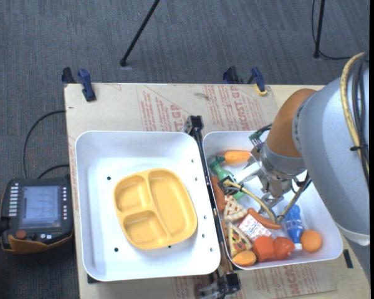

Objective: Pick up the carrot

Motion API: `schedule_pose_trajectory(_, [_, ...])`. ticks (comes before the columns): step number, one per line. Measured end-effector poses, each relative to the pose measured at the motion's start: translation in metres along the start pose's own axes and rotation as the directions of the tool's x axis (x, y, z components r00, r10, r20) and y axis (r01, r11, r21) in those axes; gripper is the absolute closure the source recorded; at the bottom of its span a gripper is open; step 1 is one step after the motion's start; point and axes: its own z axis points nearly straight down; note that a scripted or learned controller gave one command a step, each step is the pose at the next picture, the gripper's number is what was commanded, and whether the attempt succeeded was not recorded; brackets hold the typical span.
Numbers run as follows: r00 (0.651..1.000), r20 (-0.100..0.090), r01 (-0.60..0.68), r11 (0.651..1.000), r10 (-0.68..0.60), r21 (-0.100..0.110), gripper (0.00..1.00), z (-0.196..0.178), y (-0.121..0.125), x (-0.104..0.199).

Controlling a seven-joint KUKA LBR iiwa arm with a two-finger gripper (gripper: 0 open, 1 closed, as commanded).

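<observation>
The carrot (238,157) is orange with a green top pointing left. It lies near the back left of the right bin (327,254), close to the rim. My gripper (271,197) hangs over the middle of that bin, to the right of the carrot and nearer the front, above a heap of toy food. Nothing shows between the gripper and the carrot. The grey arm with its orange band (293,126) covers the bin's back right part.
Toy food crowds the front of the right bin: a pizza slice (233,209), a sausage (263,219), a blue bottle (293,223), an orange (311,240) and a red piece (278,248). The left bin (93,161) holds a yellow divided plate (154,208).
</observation>
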Motion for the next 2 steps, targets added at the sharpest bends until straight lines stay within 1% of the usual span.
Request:
schedule_pose_trajectory(1, [0.996, 0.001, -0.091, 0.996, 0.091, 0.000, 0.00, 0.000, 0.017, 0.047])
schedule_pose_trajectory(2, [0.995, 0.001, 0.096, 0.995, -0.096, -0.001, 0.00, 0.000, 0.080, 0.028])
